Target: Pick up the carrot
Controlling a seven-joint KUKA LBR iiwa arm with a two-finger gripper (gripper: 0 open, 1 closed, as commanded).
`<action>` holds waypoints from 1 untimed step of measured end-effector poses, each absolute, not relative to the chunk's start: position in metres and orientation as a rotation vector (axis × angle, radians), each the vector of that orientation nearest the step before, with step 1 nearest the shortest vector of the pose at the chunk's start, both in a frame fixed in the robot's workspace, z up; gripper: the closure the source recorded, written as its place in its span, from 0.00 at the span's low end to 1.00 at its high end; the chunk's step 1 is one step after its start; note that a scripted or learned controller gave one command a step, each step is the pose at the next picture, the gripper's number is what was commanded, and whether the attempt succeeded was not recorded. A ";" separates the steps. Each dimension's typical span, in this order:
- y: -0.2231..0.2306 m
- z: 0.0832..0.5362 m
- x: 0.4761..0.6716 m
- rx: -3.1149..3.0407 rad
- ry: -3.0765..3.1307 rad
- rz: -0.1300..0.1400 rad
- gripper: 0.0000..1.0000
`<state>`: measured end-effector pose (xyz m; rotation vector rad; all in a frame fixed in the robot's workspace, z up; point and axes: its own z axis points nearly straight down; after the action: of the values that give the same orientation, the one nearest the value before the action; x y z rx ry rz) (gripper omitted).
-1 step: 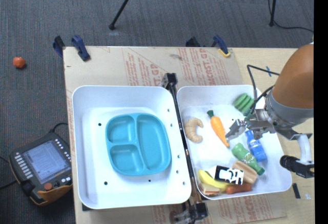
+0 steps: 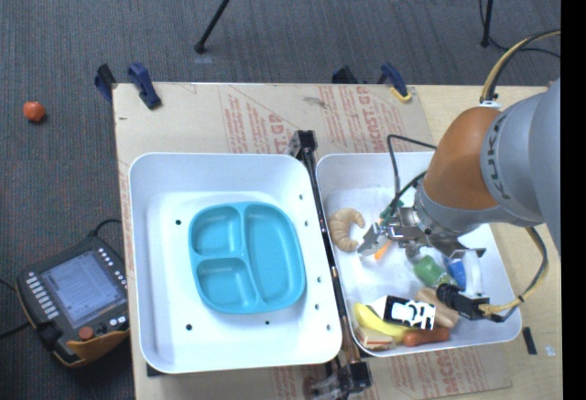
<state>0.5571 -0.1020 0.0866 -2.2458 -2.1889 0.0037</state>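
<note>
I am down in the right bin (image 2: pixel 499 284), my gripper (image 2: pixel 377 241) low over its floor near the middle, just to the right of the croissant (image 2: pixel 347 227). The carrot (image 2: pixel 383 249) shows as a small orange sliver right at my fingertips, lying on the white floor, and it looks to sit between my two fingers, though it is too small and too crowded by metal for me to be sure the grip is real. My jaws look narrowed, drawn in around that orange bit rather than spread wide. So I judge this to be the grasp step: closing on the carrot, with the lift not yet done. The next move calls for a firm pinch and then a straight rise, slowly enough that the thin piece does not slip out sideways. Close by to my lower right lie a green thing (image 2: pixel 428 270), a banana (image 2: pixel 377 320) and other bits of food, so I should go up before I move across. The left bin (image 2: pixel 156 206) holds the blue divided plate (image 2: pixel 245 256), well apart from this.
</note>
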 end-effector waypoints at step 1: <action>-0.103 0.097 0.557 -2.252 -2.181 0.003 1.00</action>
<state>0.5574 -0.1028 0.0967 -2.2522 -2.1811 0.0029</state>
